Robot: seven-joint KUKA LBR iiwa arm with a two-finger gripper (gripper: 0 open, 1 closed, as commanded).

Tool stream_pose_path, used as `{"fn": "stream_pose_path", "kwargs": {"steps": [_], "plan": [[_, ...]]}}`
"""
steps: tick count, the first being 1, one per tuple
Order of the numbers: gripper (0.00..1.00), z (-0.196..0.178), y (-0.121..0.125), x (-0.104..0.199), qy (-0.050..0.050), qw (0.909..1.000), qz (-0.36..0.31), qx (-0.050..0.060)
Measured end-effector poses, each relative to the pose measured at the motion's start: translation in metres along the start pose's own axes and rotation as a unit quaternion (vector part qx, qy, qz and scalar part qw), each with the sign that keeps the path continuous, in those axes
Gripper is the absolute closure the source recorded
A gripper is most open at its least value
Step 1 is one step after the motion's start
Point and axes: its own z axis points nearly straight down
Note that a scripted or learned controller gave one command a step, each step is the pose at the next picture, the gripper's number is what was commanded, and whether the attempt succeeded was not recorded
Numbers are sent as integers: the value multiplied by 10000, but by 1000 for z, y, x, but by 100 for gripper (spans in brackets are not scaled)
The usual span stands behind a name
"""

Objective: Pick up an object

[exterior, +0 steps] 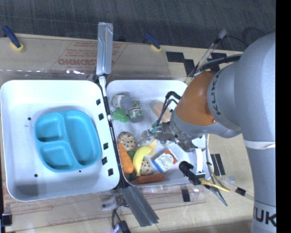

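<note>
the left bin [9,144] is sitting on the bench [48,57] and holding one thing, a blue plate [68,140] with three compartments, lying flat near the bin's middle.

the right bin [145,87] is standing just beside it and carrying everything else. along its left side, a small grey jar [120,101] is lying near the far corner, with a green leafy thing [120,115] just in front of it and a small tin [135,111] with a green and red label beside both. nearer the front, a round cookie [127,141] is resting against the left wall, and a carrot [126,159] is lying lengthwise below it. the banana [141,154] is lying just right of the carrot, curving up toward the bin's middle, with a second cookie [145,166] touching its lower end. a reddish sausage [150,178] is lying along the front wall. a small carton [164,160] with blue and red print is lying tilted just right of the banana. a tan piece [158,109] is showing further back, partly hidden by the arm.

the gripper [155,132] is hanging over the middle of the right bin, right above the banana's upper end and near the carton. how far it is standing open cannot be told, and nothing is showing in its hold. the grey arm [242,96], with its orange band [196,106], is reaching in from the right.
</note>
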Motion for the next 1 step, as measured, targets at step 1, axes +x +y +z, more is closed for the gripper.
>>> {"fn": "stream_pose_path", "kwargs": {"steps": [1], "plan": [[100, -10, 1, 0, 2, 10000, -24, -5]]}}
